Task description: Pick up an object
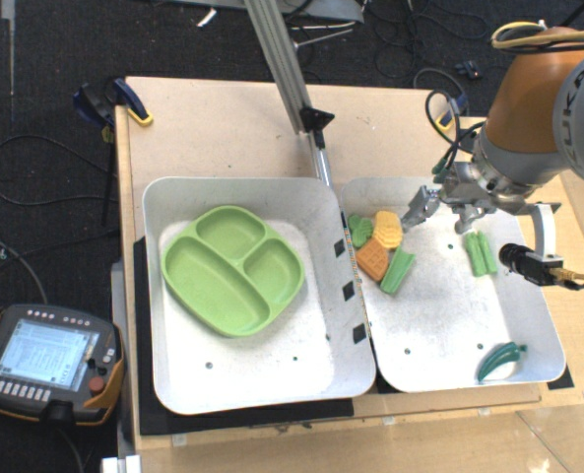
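My gripper [437, 222] hangs over the upper part of the right bin [449, 313], open, with nothing between its fingers. Just left of it lies a cluster of toy food: a yellow piece [388, 230], an orange waffle-like piece [372, 260], a green block [398, 272] and a small green piece [358, 231]. A green stick [481, 253] lies just right of and below the gripper. A teal and white object [500, 360] rests at the bin's near right corner.
The left bin [262, 363] holds a green divided plate [234, 269]. A slanted metal pole [282, 52] ends at the bins' shared wall. A teach pendant [45, 358] lies off the bench at the lower left.
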### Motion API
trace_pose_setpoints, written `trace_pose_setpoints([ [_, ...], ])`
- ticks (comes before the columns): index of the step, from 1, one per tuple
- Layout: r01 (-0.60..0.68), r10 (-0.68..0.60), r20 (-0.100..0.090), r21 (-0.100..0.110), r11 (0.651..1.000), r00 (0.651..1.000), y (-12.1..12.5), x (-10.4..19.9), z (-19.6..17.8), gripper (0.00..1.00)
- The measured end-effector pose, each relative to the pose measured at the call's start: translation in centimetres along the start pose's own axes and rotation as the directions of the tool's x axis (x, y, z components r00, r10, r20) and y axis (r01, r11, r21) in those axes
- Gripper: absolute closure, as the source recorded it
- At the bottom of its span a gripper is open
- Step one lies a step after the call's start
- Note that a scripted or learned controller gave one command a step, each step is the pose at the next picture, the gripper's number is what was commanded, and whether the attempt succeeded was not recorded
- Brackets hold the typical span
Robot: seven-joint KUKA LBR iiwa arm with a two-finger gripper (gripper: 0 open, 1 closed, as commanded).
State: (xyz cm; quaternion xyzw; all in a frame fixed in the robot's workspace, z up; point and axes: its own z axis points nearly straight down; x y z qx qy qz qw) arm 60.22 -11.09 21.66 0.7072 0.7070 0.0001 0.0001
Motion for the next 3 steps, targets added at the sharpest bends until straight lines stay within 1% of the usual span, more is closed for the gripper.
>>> trace_pose_setpoints([
  [1,0.001,-0.001,0.000,-0.001,1.000,1.000,0.1,0.0,-1.0,1.00],
  [2,-0.003,0.003,0.000,0.007,1.000,1.000,0.7,-3.7,9.4,1.00],
  [3,-0.006,0.006,0.000,0.001,1.000,1.000,-2.4,-7.9,12.2,1.00],
])
